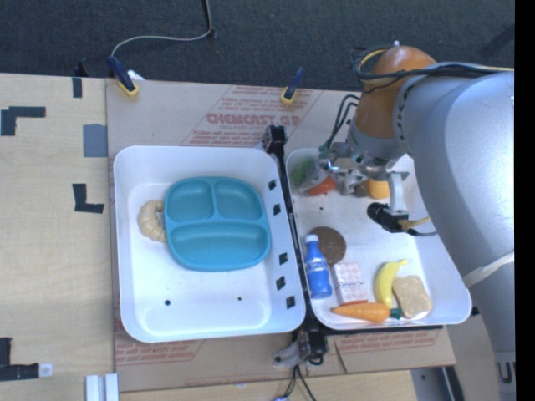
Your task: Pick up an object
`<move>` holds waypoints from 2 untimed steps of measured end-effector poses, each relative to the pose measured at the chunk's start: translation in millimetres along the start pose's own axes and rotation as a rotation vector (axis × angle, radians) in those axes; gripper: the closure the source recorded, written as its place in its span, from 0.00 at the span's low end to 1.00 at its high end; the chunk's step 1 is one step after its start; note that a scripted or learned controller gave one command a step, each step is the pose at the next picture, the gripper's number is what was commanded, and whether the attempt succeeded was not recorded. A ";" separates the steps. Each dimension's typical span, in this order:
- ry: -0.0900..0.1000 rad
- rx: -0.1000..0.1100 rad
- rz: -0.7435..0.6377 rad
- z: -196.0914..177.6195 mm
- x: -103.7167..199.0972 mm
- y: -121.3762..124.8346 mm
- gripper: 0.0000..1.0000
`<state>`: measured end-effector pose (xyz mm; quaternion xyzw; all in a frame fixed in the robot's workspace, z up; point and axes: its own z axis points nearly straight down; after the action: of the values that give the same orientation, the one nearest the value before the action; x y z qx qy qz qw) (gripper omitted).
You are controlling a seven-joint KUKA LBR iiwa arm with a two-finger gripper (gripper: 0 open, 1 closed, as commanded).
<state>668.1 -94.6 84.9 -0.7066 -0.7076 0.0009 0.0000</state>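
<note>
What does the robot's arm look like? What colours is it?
The arm is big, round and smooth grey, with a shiny orange band above the wrist. Thin black cables loop around that orange part. The gripper below is small, metal-grey and black.

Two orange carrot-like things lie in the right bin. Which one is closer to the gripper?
The small orange-red one at the bin's far end, just left of the gripper. The other carrot lies at the near edge, below the banana.

"CHEMCAST" in red on cardboard sheet [242, 119].
</note>
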 end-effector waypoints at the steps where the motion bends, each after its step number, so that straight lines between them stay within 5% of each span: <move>1: -0.001 -0.001 0.000 -0.1 0.5 0.1 0.00; 2: 0.000 -0.002 0.000 -0.2 -7.3 0.4 0.00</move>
<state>668.5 -101.9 85.1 -0.7065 -0.7078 0.0003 -0.0008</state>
